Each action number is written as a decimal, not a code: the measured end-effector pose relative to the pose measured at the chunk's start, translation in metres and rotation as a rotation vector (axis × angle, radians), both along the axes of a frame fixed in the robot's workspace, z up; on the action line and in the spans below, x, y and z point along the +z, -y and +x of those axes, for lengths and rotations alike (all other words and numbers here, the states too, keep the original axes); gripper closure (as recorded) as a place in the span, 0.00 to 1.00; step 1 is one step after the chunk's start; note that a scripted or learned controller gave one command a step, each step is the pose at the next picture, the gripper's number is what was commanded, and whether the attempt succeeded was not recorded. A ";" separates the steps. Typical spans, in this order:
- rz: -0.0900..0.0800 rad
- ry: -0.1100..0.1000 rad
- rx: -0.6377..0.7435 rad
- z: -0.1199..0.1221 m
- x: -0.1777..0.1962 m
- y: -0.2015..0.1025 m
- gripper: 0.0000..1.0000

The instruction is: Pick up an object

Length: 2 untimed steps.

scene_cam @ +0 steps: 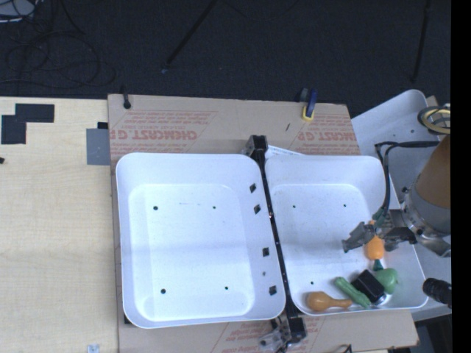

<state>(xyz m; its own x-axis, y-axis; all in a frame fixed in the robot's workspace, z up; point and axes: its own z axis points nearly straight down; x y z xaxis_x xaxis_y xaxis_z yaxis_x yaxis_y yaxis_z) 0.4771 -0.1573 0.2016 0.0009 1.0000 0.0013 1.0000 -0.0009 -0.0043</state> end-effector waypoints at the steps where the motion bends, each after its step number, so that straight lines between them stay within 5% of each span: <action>1: -0.007 0.024 0.007 0.093 0.185 -0.012 0.00; 2: -0.005 0.007 -0.008 0.009 0.228 0.050 0.00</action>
